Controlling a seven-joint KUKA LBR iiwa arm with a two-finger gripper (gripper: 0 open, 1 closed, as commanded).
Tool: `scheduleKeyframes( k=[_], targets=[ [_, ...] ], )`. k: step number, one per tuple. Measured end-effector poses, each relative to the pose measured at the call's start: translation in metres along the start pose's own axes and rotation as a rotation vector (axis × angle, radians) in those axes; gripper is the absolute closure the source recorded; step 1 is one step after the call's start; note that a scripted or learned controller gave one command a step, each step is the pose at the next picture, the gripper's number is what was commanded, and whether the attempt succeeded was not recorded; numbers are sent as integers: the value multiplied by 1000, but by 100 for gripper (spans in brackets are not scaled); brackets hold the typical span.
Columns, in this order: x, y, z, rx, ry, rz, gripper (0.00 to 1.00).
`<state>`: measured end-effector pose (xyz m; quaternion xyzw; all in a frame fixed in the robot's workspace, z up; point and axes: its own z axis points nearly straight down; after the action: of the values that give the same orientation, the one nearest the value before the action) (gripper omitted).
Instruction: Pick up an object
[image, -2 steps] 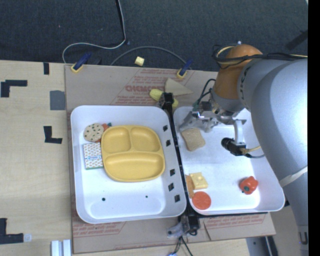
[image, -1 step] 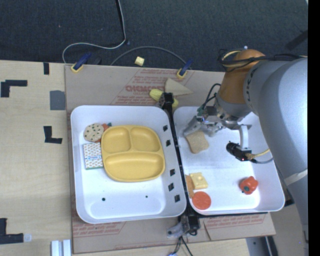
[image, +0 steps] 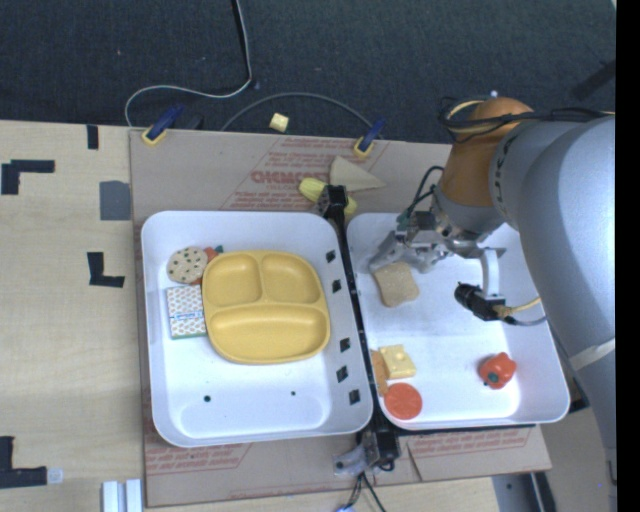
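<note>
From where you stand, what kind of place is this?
Probably a robot test bench in a lab: a grey arm with a claw reaches over two white bins holding toy food such as a yellow plate, with taped markers and cables about.

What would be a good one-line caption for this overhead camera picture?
Robot arm's gripper poised over a tan bread-like piece in the right bin; yellow divided plate in the left bin.
</note>
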<state>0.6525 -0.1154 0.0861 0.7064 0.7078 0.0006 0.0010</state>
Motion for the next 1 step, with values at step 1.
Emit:
scheduleKeyframes(
  k=[1],
  targets=[
    [7, -14, 0, -2, -3, 2, 0]
  ],
)
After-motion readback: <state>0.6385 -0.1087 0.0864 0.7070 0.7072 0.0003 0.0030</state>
